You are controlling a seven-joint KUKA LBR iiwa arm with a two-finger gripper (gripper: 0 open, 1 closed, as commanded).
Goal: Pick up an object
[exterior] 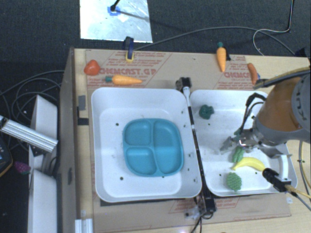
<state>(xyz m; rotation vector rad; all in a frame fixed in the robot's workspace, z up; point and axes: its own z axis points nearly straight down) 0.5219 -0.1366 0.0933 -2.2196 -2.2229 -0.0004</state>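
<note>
You've got the arm (284,113) in over the right bin (218,103), w/ the jaws (236,143) low near the bin's middle, just above a small green piece (237,155). Whether they're released or clenched, you can't tell from this angle; nothing visibly sits between them, so don't count a pick yet.

Candidates in that bin: the green piece right under the tool, a banana (249,164) touching or just beside it toward the bin's front edge, a bumpy green ball (233,181) near the front wall, and a dark green lump (206,111) toward the back-left corner. All look to rest on the bin floor.

The left bin (104,130) carries a blue divided plate (152,147). Carrots (221,57) lie on the counter's back edge.

Progress, as I judge it: approach done, grasp and lift still to do.
</note>
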